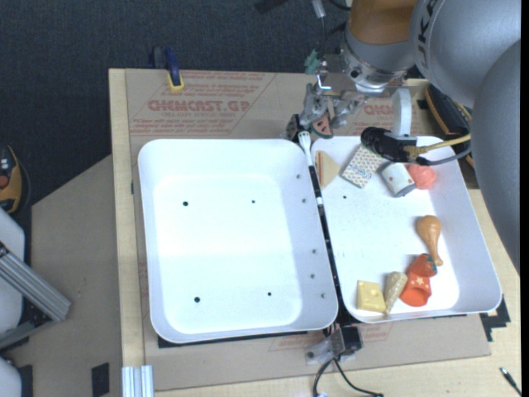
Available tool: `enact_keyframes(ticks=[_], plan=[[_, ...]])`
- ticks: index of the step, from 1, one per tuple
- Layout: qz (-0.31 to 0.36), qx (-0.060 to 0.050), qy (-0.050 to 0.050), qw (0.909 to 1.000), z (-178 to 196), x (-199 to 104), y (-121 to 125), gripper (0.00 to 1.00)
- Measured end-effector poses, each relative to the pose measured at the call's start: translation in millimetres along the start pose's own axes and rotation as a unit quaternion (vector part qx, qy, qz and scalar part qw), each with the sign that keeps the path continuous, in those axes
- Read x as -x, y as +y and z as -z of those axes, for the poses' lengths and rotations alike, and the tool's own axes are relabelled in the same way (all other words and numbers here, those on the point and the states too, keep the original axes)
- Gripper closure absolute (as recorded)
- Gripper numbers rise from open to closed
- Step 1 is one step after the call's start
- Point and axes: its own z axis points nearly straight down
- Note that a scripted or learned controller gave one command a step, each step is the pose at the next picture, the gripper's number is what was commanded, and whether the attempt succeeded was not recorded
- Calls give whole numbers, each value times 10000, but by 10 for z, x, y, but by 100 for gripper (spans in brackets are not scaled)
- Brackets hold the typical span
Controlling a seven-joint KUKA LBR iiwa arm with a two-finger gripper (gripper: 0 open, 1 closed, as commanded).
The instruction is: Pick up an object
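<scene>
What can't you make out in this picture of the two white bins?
Camera view: whether the gripper holds anything; too small, cluttered.
Camera view: full shape of the pink round object; grey-white cylinder overlaps it.
Camera view: upper part of the grey arm; top edge cuts it.

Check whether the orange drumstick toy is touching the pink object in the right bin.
Apart. In the camera view, bare white floor of the right bin plainly separates the orange drumstick toy from the pink object.
</scene>
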Motion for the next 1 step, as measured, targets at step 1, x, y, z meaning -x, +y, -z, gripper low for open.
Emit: enact_keyframes(ticks=[1], plan=[[-2, 6, 0, 10000, 94, -89, 1, 100]])
